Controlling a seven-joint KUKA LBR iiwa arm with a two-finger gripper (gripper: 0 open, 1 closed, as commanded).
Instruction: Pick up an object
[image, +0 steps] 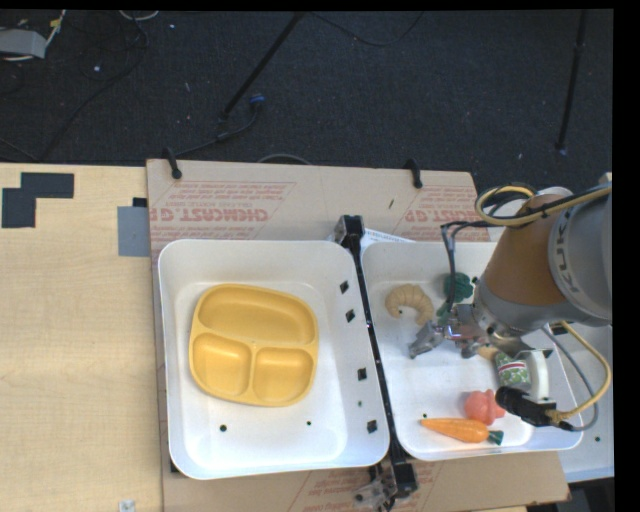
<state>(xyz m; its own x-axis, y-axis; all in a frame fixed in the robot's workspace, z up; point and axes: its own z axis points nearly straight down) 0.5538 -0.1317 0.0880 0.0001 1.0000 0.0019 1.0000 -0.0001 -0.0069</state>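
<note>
The right bin (400, 400) holds several small objects. A tan croissant-shaped piece (410, 298) lies near its left wall, with a green toy (458, 287) just to its right. An orange carrot (455, 430) lies along the front edge, and a red piece (483, 405) sits just behind it. A small green and white item (515, 373) rests to the right of those. My gripper (445, 338) is low over the middle of this bin, just below the croissant piece and the green toy. Nothing shows in its grasp.
The left bin (175, 400) holds a yellow divided tray (254, 343). A black divider (365, 340) runs between the bins. The arm's body and cables (545, 270) cover the right bin's right side. Cardboard lies under both bins.
</note>
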